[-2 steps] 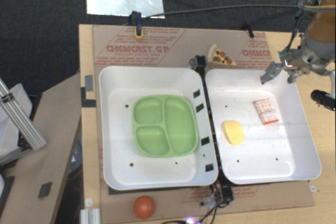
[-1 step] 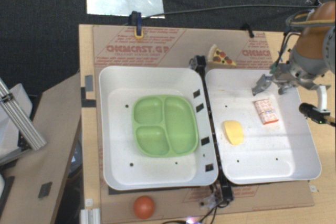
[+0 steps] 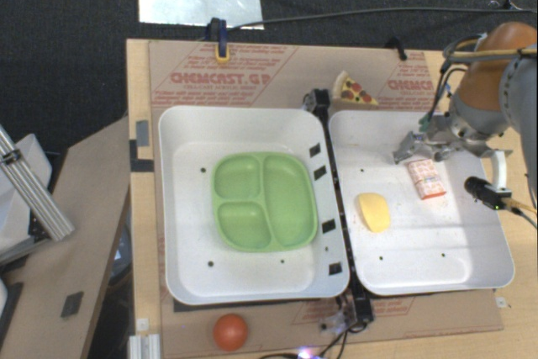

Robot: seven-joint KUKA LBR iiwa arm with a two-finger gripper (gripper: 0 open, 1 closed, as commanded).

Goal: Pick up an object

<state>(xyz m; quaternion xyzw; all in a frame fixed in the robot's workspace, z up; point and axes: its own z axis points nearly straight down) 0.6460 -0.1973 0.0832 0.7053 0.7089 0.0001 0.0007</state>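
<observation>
In the right bin (image 3: 471, 269) a small red-and-white packet (image 3: 427, 179) lies near the back right, and a yellow oval object (image 3: 374, 212) lies in the middle. My gripper (image 3: 418, 147) hangs just behind the packet's far end, close to the bin floor. The grey arm with its orange band (image 3: 501, 67) comes in from the right. Whether the gripper touches the packet is unclear.
The left bin (image 3: 185, 265) holds a green divided tray (image 3: 263, 201). A toy pizza slice (image 3: 355, 90) lies on the board behind the bins. An orange ball (image 3: 229, 331) rests at the bench's front edge. A black cable part (image 3: 486, 193) hangs over the right bin's right side.
</observation>
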